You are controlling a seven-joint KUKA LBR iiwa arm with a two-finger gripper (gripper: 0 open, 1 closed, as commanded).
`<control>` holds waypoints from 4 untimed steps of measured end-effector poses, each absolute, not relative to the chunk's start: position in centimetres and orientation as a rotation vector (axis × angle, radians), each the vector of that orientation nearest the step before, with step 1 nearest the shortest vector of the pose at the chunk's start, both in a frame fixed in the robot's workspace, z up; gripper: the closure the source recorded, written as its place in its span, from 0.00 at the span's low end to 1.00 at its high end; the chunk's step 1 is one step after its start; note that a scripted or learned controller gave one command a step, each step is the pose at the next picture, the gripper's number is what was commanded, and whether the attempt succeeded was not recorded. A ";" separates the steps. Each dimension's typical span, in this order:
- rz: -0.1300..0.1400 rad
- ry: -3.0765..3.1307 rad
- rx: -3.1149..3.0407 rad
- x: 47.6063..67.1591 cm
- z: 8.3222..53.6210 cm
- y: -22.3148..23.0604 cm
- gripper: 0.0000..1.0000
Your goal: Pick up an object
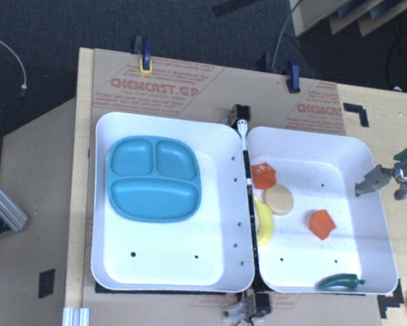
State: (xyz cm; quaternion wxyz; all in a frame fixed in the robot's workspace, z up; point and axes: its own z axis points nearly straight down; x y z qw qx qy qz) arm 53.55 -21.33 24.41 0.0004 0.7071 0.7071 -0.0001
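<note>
Cube (322,224) sits in the right bin (369,241), looks light, stiff and easy to pinch across flat sides; jaws (375,180) hover at the bin's right rim, state unclear.

gripper (382,179) | far right; tip pointing left; nothing held

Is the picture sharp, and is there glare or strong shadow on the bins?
Camera view: even, soft light; the white bins look bright but keep detail, without hard glare; shadows under the blue tray and orange blocks are faint; the gripper at the right looks slightly blurred.
</note>
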 end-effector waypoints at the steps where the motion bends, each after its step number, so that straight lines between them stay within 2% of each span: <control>1: -0.003 2.225 2.225 53.5 20.1 -21.1 0.00; 3: 0.004 2.222 2.221 53.6 8.8 -20.4 0.00; 4: 0.000 2.220 2.220 53.5 9.9 -20.5 1.00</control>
